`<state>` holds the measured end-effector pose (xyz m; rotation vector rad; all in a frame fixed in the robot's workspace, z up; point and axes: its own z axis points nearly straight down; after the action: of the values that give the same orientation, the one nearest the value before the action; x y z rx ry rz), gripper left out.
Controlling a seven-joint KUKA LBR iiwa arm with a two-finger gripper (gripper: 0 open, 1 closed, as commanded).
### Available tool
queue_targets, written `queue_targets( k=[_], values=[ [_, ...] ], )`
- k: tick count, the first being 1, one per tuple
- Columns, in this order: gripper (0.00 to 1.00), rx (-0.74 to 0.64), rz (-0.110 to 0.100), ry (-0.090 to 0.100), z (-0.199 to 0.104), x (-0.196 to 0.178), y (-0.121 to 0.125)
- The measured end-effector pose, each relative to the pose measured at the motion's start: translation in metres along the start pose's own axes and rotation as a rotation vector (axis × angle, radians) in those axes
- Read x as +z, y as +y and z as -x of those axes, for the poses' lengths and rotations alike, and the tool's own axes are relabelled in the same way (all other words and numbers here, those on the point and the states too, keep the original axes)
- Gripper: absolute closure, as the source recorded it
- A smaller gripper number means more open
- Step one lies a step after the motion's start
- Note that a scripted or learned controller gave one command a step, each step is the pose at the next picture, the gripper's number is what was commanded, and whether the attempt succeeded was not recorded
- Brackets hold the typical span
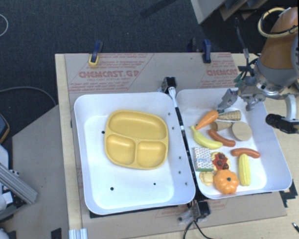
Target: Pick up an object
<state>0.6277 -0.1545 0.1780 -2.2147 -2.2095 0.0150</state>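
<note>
The right bin (272, 136) holds several toy foods: an orange carrot (207, 119), a yellow banana (205, 138), a pale corn cob (229, 115), a tan disc (241, 131), two sausages (221, 137) (245, 152), a yellow corn cob (244, 169), a small pumpkin (226, 181), a green-white packet (203, 159) and a red berry piece (220, 160). My gripper (238, 103) hangs over the bin's far side, just above the pale corn cob and the carrot's tip. Its fingers are spread, so it is open, and nothing sits between them.
A yellow divided plate (136, 139) lies in the left bin (92, 158). The ridge where the two bins meet (182, 140) runs down the middle. Blue and yellow clamps (94, 54) hold the board at the back. The arm's orange band (281, 23) rises at the upper right.
</note>
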Motion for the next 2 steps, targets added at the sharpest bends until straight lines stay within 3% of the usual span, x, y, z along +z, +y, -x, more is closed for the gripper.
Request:
queue_targets(
  k=[1, 2],
  values=[
    [0.00, -0.002, 0.015, -0.002, 0.000, -0.010, 0.003],
    [0.00, -0.003, 0.011, -0.001, -0.002, 0.032, 0.002]
  ],
)
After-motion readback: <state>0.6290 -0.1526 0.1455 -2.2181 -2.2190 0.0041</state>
